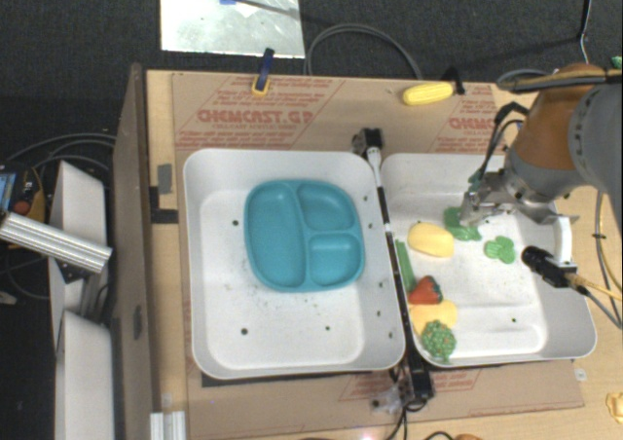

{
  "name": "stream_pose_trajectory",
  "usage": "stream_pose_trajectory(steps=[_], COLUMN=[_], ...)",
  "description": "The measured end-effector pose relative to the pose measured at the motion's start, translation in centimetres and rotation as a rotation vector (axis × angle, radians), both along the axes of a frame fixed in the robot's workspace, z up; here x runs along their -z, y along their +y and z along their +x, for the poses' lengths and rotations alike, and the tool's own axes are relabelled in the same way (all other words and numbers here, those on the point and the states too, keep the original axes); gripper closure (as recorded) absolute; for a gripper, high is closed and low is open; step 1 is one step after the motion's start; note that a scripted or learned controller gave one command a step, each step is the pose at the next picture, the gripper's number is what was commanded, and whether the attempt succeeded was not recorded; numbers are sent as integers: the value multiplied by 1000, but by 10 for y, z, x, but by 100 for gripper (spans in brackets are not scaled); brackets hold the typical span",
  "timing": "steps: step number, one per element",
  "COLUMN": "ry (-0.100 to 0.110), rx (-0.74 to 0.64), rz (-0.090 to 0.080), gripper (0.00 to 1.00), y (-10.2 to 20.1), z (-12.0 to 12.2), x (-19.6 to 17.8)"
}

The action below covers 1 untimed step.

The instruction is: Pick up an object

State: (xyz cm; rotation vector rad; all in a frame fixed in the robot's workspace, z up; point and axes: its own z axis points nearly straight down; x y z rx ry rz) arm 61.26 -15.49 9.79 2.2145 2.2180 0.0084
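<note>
A: Tool (pixel 474 212) position first — where is it over the bins?

B: Low in the right bin (pixel 574 331), toward ten o'clock of that bin's floor, coming in from three o'clock. Its tip sits right at a green piece (pixel 461 226), which lies just beside the pale yellow lump (pixel 430 239) at the lump's two o'clock.

A: Is it pinching the green piece?

B: I cannot tell. The wrist hides the tip, so whether it is spread or pressed together is not readable, and nothing clearly shows between its parts.

A: So what makes this step go well?

B: I'd judge the green piece is the target. Centre on it, keeping off the yellow lump at eight o'clock so that is not nudged. Go down until the floor is nearly met, close firmly, then lift straight up.

A: Other candidates?

B: A second green piece (pixel 500 250) at four o'clock of the tip, apart from the rest. The red and yellow cluster (pixel 428 302) and the green knobbly one (pixel 438 339) are crowded at the bin's seven o'clock. The blue tray (pixel 302 234) fills the left bin (pixel 209 331).
</note>
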Motion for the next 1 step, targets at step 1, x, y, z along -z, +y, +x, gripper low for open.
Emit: stream_pose_trajectory(steps=[1], ry=[1], rx=[0], rz=[0], gripper=[0], y=[0], z=[0], x=[1])
